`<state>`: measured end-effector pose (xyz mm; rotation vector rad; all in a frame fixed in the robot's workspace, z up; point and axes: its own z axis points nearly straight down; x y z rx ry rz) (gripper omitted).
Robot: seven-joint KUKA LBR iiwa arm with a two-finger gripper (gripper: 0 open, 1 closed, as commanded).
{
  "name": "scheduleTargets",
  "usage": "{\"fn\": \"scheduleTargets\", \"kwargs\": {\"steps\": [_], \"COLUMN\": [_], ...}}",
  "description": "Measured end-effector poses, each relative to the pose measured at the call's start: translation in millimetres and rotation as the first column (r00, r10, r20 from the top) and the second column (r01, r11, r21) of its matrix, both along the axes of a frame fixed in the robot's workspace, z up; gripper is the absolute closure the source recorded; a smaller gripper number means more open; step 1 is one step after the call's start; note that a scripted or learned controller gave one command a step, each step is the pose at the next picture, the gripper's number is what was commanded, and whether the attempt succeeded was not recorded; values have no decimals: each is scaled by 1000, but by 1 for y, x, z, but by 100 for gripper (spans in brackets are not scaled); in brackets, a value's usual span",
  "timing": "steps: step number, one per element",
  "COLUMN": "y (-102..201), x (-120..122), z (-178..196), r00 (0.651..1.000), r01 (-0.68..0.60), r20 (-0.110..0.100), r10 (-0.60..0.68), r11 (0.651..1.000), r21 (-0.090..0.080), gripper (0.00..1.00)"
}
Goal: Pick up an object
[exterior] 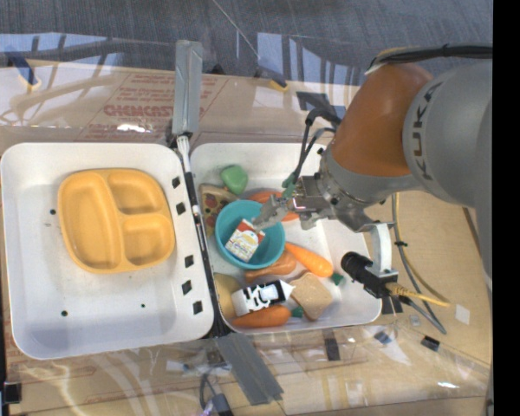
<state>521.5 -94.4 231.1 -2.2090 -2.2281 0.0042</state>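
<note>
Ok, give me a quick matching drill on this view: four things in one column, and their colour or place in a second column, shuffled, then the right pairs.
Things:
1. divided tray
2. bowl
3. carton
4. carrot

Colour or place:
A. lies inside the bowl
B. yellow, in the left bin
C. orange, just right of the bowl in the right bin
D. teal, near the middle of the right bin

Pairs: 1-B, 2-D, 3-A, 4-C
</note>
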Motion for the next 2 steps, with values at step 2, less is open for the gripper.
{"fn": "scheduleTargets", "kwargs": {"steps": [2], "y": [-79], "x": [-38], "z": [-136], "r00": [978], "r01": [-208], "r20": [23], "r10": [208], "r11": [978], "r21": [-8], "gripper": [0]}}
